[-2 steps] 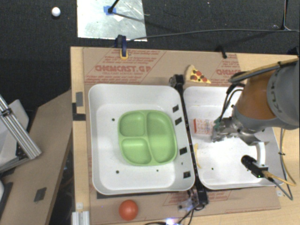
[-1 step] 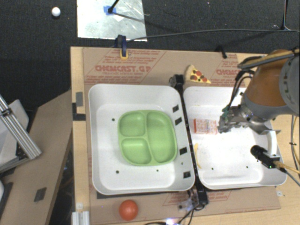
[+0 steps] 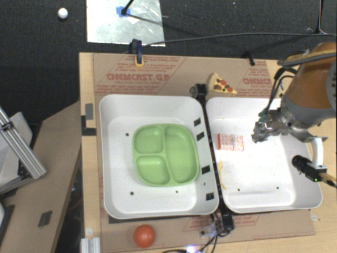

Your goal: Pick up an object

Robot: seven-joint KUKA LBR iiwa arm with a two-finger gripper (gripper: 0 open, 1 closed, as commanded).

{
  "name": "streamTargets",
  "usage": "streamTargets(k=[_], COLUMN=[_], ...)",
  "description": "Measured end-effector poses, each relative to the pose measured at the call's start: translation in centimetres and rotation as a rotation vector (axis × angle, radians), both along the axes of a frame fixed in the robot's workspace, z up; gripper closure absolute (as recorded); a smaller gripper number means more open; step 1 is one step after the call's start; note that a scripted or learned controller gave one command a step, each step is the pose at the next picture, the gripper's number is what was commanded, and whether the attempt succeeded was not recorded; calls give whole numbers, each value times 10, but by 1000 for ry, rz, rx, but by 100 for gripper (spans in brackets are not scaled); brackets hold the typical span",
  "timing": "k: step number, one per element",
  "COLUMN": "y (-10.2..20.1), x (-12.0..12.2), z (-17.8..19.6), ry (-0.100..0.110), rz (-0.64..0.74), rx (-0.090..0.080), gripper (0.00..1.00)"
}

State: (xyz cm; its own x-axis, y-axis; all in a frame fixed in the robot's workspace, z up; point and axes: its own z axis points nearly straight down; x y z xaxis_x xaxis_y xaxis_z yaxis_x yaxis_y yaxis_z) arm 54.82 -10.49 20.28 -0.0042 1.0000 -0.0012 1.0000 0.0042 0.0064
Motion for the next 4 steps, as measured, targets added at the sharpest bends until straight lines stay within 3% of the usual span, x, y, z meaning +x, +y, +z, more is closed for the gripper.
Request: streamTargets(k=[1, 4], y=[0, 161], x=[1, 62], z=[25, 33], ry=[2, 2], rz=[1, 6], rx=[1, 3], gripper=[100, 100])
